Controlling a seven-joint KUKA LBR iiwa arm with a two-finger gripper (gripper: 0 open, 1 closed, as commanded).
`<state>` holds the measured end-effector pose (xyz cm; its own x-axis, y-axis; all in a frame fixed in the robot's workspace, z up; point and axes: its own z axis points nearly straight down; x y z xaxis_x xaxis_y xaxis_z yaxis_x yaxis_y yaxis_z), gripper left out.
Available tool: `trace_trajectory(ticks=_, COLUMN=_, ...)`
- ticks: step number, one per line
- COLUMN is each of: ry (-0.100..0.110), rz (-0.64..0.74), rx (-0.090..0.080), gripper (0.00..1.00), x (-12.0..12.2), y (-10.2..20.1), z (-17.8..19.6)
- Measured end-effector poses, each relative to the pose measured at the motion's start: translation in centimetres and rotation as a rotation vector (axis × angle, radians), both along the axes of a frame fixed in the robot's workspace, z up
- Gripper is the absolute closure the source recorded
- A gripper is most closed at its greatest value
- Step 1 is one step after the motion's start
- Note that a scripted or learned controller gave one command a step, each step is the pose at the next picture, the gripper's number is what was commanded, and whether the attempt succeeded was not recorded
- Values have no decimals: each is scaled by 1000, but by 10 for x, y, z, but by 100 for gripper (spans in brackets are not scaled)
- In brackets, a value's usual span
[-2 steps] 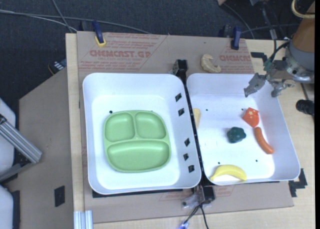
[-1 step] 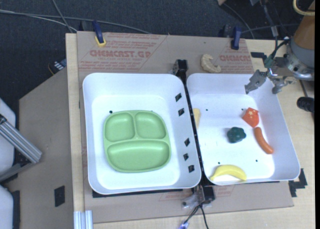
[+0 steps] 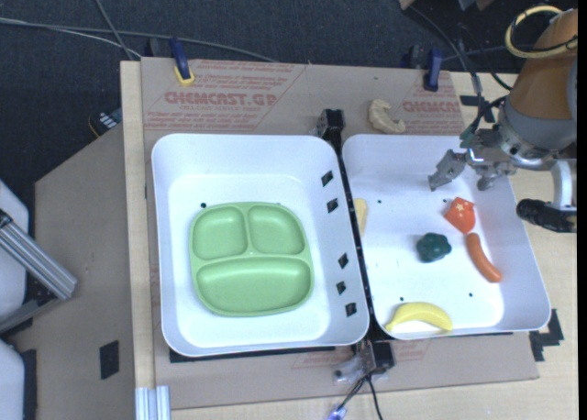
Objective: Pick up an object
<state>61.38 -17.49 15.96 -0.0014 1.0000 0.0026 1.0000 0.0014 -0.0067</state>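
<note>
Hand (image 3: pixel 470 171) spread, holding nothing, over right bin (image 3: pixel 390 253) far edge. Best target (my call): orange pepper (image 3: pixel 460 215) just below; descend straight, straddle it, avoid carrot (image 3: pixel 483 258).

On the counter (image 3: pixel 229 102), two bins sit side by side. The left bin (image 3: pixel 174 161) holds a divided tray (image 3: pixel 251 258). In the right bin (image 3: pixel 394 171), a broccoli piece (image 3: pixel 433 247) lies centrally, a pepper (image 3: pixel 461 215) at its 1 o'clock, a carrot (image 3: pixel 483 258) at 3 o'clock, and a banana (image 3: pixel 420 317) at 6 o'clock.
</note>
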Motion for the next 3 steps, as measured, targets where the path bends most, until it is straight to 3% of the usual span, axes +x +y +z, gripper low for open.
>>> trace_trajectory(ticks=1, ry=-1, rz=0, rx=-1, gripper=0, x=7, y=-4, z=-48)
trace_trajectory(ticks=2, ry=-8, rz=0, rx=-3, gripper=0, x=9, y=-3, z=-74)
trace_trajectory(ticks=3, ry=-8, rz=0, rx=-2, gripper=100, x=9, y=-3, z=-62)
